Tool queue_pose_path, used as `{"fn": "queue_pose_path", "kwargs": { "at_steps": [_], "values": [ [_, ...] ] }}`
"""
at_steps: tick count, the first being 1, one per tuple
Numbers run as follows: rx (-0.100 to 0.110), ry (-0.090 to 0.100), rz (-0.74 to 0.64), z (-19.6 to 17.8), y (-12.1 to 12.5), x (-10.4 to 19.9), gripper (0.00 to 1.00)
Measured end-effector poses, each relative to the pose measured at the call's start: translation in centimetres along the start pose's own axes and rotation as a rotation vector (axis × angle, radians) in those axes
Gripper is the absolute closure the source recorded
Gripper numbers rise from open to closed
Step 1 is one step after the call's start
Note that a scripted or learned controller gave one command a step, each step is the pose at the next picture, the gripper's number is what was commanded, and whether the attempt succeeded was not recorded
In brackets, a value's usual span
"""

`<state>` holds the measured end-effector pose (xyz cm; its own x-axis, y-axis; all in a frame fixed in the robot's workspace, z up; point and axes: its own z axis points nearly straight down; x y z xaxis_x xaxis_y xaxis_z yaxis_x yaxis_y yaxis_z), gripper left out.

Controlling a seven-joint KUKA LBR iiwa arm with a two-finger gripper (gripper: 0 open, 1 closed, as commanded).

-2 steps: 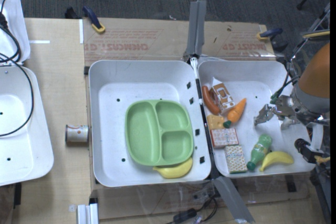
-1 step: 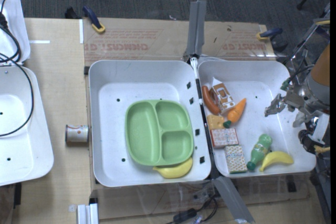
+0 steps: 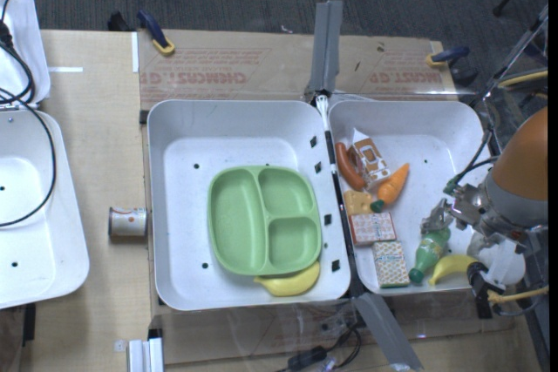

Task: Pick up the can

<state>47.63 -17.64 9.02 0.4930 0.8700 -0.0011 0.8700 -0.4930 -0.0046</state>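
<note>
Can: the can (image 3: 128,222) lies on its side on the bare bench top, just outside the left wall of the left bin (image 3: 166,187), in neither bin.

Left bin: a green divided plate (image 3: 264,218) sits in the middle, with a yellow banana (image 3: 289,282) tucked under its near edge.

Right bin: the right bin (image 3: 418,122) holds a hot dog (image 3: 350,167), a small printed carton (image 3: 370,159), a carrot (image 3: 391,186), two flat packets (image 3: 380,244), a green bottle (image 3: 429,250) and a second banana (image 3: 453,266).

Arm: the gripper (image 3: 458,218) hangs low over the right bin's near right corner, just above the bottle, well apart from the can.

Fingers: lost against the clutter and cabling; whether they are spread or pressed together cannot be told.

Risk: the can lies on the far side of both bins from the arm. A reach that ends in either bin would close on the wrong item. A round can lying flat may also roll away from a sideways nudge or a pinch along its curve.

Hard to read: the can's label is too small to make out. The arm's upper links are cut off at the right.
</note>
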Motion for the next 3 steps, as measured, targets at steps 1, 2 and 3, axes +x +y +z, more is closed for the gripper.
{"fn": "queue_pose_path", "kwargs": {
  "at_steps": [1, 2, 3],
  "values": [
    [0.000, 0.002, 0.173, -0.10, 7.52, 2.17, 0.00],
    [0.001, -0.002, 0.171, -0.93, 7.49, 2.10, 1.00],
    [0.002, -0.002, 0.171, -0.92, 7.48, 2.11, 0.00]
  ]
}}
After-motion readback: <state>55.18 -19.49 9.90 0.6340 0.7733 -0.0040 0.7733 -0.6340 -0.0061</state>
